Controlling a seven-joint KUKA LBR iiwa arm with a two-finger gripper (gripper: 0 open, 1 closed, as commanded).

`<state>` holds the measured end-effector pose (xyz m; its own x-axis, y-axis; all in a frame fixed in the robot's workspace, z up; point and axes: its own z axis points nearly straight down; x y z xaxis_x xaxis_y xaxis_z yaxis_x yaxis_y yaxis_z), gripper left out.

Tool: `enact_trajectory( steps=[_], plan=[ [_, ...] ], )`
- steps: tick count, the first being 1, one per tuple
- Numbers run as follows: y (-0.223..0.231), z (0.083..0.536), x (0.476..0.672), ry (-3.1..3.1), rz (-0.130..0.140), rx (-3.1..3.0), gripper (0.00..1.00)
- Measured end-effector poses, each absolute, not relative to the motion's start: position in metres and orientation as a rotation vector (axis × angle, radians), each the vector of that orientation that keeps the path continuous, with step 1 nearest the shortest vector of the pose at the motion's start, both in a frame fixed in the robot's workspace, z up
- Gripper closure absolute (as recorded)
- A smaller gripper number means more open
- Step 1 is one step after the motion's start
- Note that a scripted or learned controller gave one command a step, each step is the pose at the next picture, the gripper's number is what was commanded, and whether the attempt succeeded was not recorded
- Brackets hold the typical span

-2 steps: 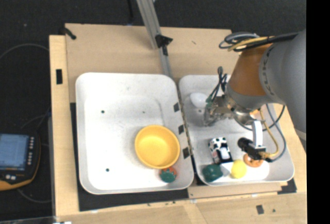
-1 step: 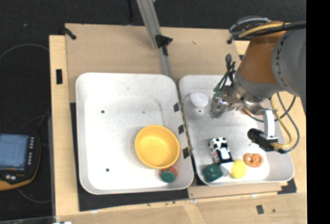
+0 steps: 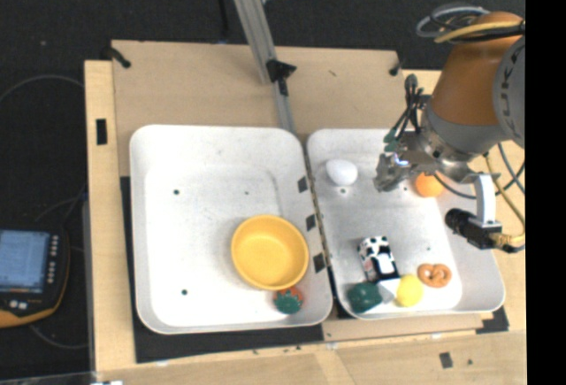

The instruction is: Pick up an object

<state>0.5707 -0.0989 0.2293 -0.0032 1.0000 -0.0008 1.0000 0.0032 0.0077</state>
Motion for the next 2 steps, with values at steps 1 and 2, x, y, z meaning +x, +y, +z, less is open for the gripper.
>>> enact_trajectory(
  steps=[1, 2],
  plan=[
    [-0.1, 0.271, 0.572, 2.222, 0.006, 2.214, 1.0],
    [-0.048, 0.255, 0.559, 2.227, 0.0, 2.215, 1.0]
  ],
)
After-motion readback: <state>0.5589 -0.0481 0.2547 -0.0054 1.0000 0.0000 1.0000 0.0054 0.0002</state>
